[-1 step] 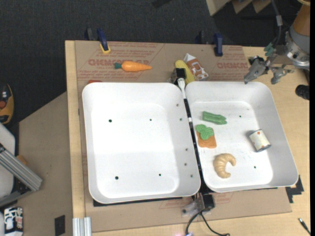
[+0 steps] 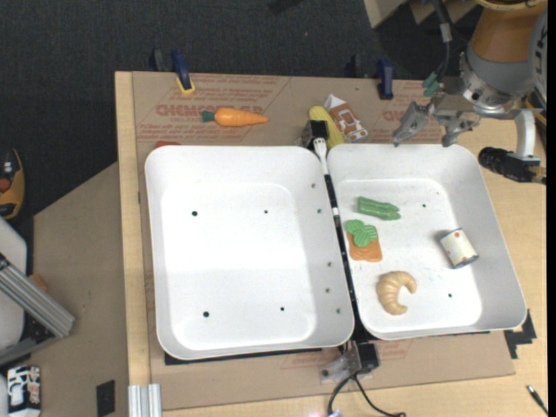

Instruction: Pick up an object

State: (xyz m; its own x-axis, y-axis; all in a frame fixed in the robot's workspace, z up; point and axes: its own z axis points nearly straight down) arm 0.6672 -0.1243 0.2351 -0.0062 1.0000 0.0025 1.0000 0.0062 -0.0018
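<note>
I note four objects in the right bin (image 2: 495,233): a green leafy piece (image 2: 379,208) toward the far middle; just nearer, an orange slab with a green top (image 2: 364,239), close to the bin's left wall; a croissant (image 2: 396,290) toward the near side; a small white cylinder (image 2: 458,247) lying on its side toward the right wall; all four sit apart from each other except the green piece and the slab, which are near neighbours. The gripper (image 2: 432,127) hangs over the far rim of the right bin, above the bench edge; its two fingers are spread wide, with nothing between them; it is well apart from every object in the bin. I see the left bin (image 2: 174,233) beside it, the two bins touching along their shared wall. Beyond the bins, on the cardboard sheet (image 2: 130,146), lie a toy carrot (image 2: 236,117), a yellow item (image 2: 323,122) and a small brown-and-white packet (image 2: 347,122); two blue clamps (image 2: 182,69) grip the sheet's far edge.
</note>
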